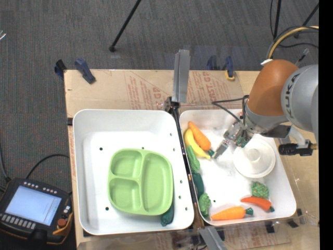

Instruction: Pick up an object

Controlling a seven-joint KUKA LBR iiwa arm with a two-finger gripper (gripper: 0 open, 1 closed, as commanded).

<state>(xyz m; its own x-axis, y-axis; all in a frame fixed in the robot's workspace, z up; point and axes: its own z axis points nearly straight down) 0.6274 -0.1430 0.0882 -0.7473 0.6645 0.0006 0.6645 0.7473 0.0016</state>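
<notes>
A brown bench [130, 90] with red printed lettering stands on grey carpet [62, 30]. Blue clamps [83, 70] grip its far left edge, and further clamps [228, 66] sit at the far edge toward the right. A grey upright bar [181, 77] rises at the far side, between the two bins. A thin black tripod leg [127, 22] slants across the carpet beyond the bench. At the near left, a control pendant [34, 207] with a pale blue screen lies on the floor, its black cable [47, 163] curving away.

A robotics lab: teach pendant [32, 208], tripod legs [127, 20], clamped bench [125, 90]
</notes>
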